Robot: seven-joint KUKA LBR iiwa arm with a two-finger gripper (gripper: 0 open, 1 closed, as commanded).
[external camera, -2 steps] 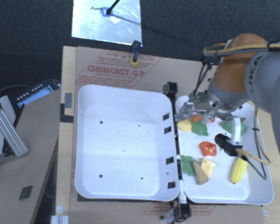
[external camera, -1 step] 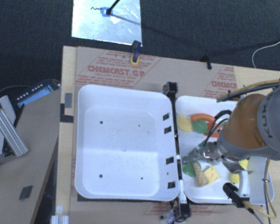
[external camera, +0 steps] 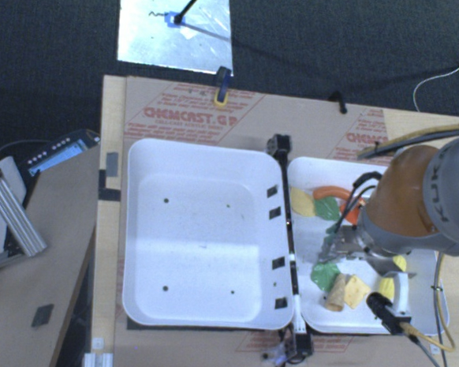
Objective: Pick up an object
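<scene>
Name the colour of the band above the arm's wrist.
Orange band, clearest in the camera view.

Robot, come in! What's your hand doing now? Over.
Hand low in right bin, over green piece. Nothing seen gripped. Yellow and orange pieces crowd close.
</scene>
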